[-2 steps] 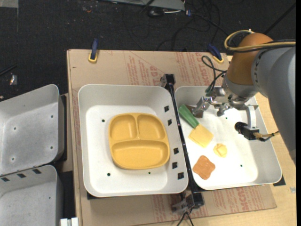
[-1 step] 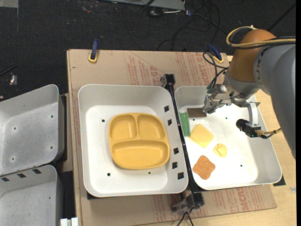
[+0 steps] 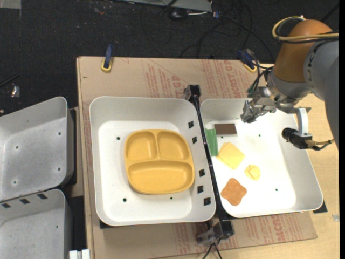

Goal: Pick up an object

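Brown block [image 3: 225,129] partly behind green piece [image 3: 211,143].

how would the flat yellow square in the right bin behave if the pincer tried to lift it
The yellow square looks thin and flat on the bin floor, so the fingers may struggle to get under its edge. It seems light and would probably slide if pushed. It has no round side, so rolling is unlikely.

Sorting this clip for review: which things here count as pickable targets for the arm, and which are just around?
Job in hand:
- two-finger gripper, above the right white bin
- brown rectangular block
- green stick
- pale yellow square slice
- small yellow piece
- orange-brown toast-like piece

Lying about:
- yellow divided plastic tray in the left white bin
- blue clamps
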{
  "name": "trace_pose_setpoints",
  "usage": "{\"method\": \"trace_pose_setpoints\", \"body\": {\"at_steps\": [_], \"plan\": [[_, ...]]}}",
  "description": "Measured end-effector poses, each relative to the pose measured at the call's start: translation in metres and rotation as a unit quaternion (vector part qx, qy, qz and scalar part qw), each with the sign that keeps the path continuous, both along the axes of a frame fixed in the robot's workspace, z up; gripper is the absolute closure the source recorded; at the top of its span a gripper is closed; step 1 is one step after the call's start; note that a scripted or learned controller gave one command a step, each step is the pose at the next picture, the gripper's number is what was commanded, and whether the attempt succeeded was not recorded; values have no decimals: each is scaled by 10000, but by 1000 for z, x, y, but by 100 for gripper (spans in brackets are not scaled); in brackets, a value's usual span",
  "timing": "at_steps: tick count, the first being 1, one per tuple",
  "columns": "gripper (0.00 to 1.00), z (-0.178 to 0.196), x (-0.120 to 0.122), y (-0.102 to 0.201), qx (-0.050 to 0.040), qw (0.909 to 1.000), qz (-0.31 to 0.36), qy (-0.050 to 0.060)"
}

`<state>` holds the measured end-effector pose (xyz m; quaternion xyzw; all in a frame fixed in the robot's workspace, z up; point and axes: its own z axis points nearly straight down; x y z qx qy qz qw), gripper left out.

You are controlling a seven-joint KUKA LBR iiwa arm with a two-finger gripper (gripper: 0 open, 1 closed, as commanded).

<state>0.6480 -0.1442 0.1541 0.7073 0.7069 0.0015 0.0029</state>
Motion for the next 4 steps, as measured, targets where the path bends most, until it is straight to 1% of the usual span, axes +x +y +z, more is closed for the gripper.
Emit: {"method": "trace_pose_setpoints", "body": {"at_steps": [1,2,3,4], "plan": [[100,54,1,0,2,10000,14,0],[100,61,-22,53,18,10000,36,34],[100,73,-30,102,18,10000,39,35],[100,81,-48,161,23,10000,46,38]]}}
